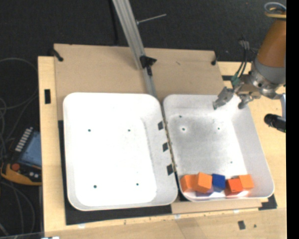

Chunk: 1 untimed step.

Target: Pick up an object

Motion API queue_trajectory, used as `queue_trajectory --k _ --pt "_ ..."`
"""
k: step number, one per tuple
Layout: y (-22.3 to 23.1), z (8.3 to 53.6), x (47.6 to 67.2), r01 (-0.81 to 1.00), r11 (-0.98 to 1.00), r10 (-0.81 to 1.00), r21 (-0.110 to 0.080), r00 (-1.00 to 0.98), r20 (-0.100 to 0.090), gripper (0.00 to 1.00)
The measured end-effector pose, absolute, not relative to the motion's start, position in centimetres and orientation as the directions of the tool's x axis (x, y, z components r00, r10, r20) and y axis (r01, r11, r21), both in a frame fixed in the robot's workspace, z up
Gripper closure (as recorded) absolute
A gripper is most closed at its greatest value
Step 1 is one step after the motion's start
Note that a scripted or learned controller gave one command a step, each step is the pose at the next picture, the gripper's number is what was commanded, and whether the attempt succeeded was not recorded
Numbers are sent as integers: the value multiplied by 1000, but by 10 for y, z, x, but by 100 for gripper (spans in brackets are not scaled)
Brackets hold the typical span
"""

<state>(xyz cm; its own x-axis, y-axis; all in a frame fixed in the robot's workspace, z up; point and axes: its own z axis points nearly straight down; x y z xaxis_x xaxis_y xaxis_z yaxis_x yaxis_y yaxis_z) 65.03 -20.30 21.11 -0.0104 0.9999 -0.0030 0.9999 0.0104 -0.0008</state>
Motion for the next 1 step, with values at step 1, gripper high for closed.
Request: queue_trajectory --k 1 --pt "-203 199 555 1000 -3 1000 -4 3 -1 0"
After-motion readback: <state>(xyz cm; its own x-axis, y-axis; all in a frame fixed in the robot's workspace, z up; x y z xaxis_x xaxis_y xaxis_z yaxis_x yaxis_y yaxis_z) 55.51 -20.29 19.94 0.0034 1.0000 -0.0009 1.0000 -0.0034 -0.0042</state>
